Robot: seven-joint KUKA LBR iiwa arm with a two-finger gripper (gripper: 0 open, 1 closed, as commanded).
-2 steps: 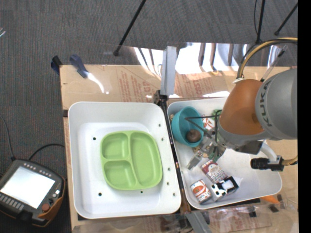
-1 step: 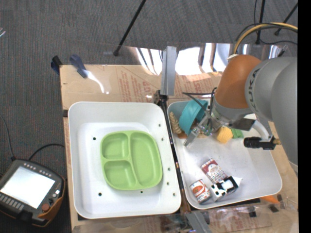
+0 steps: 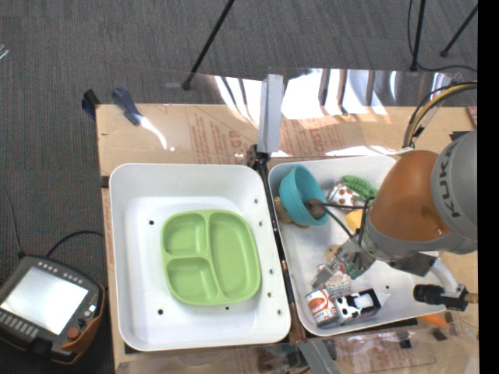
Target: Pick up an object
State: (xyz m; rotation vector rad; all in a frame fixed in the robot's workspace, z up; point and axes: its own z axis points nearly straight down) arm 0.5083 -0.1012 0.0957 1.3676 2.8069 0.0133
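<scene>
My gripper [image 3: 334,273] hangs low in the right bin [image 3: 398,166], under the grey and orange wrist [image 3: 405,209]. It is just above and behind a red and white can [image 3: 320,308] lying near the bin's front wall. A black and white object [image 3: 360,304] lies beside the can on its right. A teal bowl [image 3: 299,195] leans at the bin's back left, with a small brown item [image 3: 316,206] at its rim. A white and red packet [image 3: 341,195], a green object [image 3: 359,184] and a yellow piece [image 3: 354,220] lie further back, partly hidden by the arm.
The left bin [image 3: 132,209] holds a green divided plate [image 3: 210,255]. A grey upright post [image 3: 271,115] stands behind the gap between the bins. A handheld controller [image 3: 47,302] lies on the floor at the lower left. Cables run along the bench's right edge.
</scene>
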